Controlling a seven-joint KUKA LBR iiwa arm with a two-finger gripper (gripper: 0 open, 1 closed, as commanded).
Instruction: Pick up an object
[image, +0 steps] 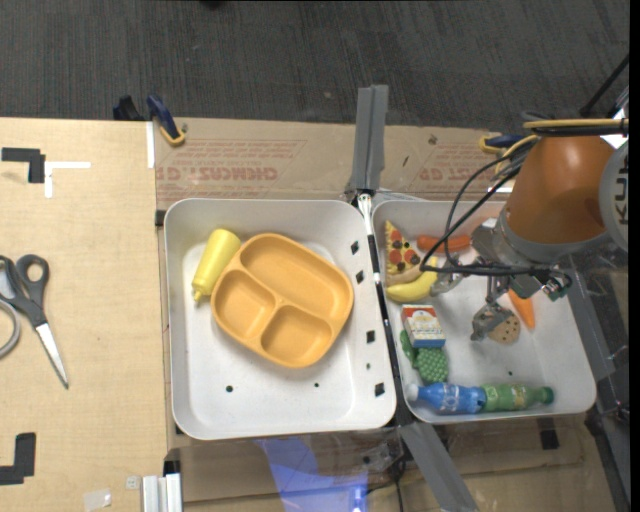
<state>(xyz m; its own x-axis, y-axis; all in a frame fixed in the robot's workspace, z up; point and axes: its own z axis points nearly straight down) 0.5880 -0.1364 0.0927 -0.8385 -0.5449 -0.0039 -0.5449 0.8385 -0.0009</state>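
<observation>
Camera view. Two white bins are sitting side by side on the bench. The left bin (200, 400) is holding an orange divided tray (282, 298) lying flat near its middle, with a yellow mustard bottle (213, 262) lying against the tray's far-left edge.

The right bin (575, 375) is holding a cluster of small things. A pizza slice toy (401, 250) is lying at its far-left corner, with a banana (410, 288) just near of it. A small red-and-white carton (424, 326) is lying beside the bin's left wall, touching a green bumpy toy (432, 364) on its near side. A plastic bottle with a blue cap end and green label (482, 397) is lying on its side along the near wall. An orange carrot toy (524, 309) is lying to the right of the gripper.

The arm (565, 190) is reaching in from the right, its orange band hanging over the far part of the right bin. The gripper (491, 322) is pointing down at a small tan object (505, 331) near the bin's middle; the fingertips are sitting right at this object, but whether they are parted or closed on it cannot be told.

On the bench to the left, a pair of scissors (35, 310) is lying well apart from the bins.
</observation>
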